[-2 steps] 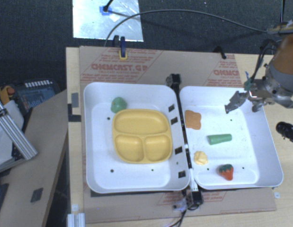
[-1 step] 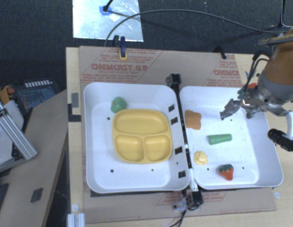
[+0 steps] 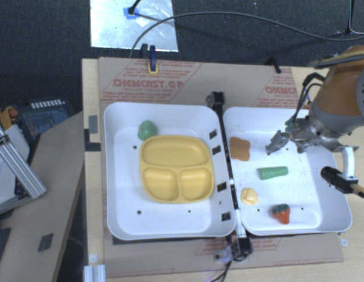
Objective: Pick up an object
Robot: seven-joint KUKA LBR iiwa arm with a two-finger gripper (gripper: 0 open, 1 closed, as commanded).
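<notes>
Approach phase, nothing grasped yet. Gripper hangs over the right bin, upper part, jaws look parted and nothing between them. Nearest candidates: green cylinder just below it, brown piece to its left. Yellow lump and strawberry toy sit further down. Next: centre over the green cylinder, align jaws across it, descend.
</notes>
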